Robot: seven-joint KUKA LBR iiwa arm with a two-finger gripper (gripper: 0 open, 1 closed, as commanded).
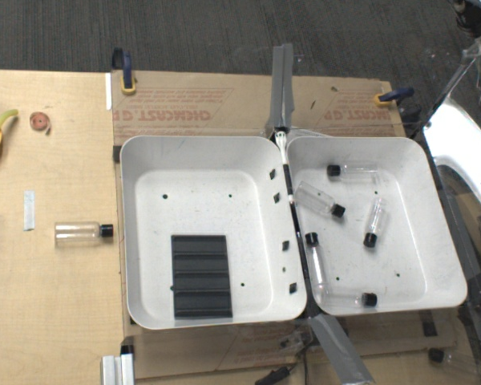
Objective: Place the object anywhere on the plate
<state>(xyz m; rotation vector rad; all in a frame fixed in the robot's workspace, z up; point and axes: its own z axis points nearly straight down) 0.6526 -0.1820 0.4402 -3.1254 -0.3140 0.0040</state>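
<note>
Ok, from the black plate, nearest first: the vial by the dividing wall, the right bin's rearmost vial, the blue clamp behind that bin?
From the black plate, left bin:
1. Vial by the dividing wall, right bin, left edge.
2. Rearmost vial, same bin's far side.
3. Blue clamp, cardboard behind it.

even bright light, soft focus

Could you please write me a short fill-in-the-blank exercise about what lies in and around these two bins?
1. The dark ridged plate lies in the ____ bin.
2. The right bin holds clear vials with ____ caps.
3. One more vial lies outside the bins on the ____ bench top.

Missing words: left; black; wooden
</note>
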